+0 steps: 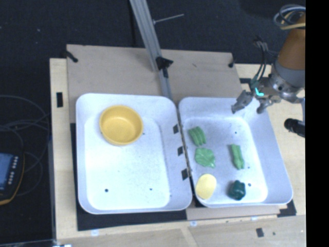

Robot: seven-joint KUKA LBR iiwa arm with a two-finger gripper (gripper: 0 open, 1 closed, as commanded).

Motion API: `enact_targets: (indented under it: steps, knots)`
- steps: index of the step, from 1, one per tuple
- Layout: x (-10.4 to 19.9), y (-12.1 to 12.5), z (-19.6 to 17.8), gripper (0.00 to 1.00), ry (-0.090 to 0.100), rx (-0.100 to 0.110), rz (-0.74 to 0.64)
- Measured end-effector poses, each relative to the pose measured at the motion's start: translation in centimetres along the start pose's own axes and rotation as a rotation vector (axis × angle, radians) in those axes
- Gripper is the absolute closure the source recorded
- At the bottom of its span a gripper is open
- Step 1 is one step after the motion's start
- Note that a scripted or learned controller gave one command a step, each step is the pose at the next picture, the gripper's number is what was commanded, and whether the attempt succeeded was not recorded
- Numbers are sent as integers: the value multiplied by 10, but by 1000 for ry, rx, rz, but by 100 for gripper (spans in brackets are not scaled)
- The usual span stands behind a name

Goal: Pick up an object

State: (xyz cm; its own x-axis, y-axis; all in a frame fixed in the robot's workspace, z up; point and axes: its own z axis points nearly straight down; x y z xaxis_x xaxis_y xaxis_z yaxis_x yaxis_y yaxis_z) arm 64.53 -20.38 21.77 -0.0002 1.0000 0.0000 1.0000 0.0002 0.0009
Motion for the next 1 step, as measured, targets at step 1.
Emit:
enact_targets:
  steps: [1]
  knots:
    - [0, 0, 0, 0, 0, 0, 0]
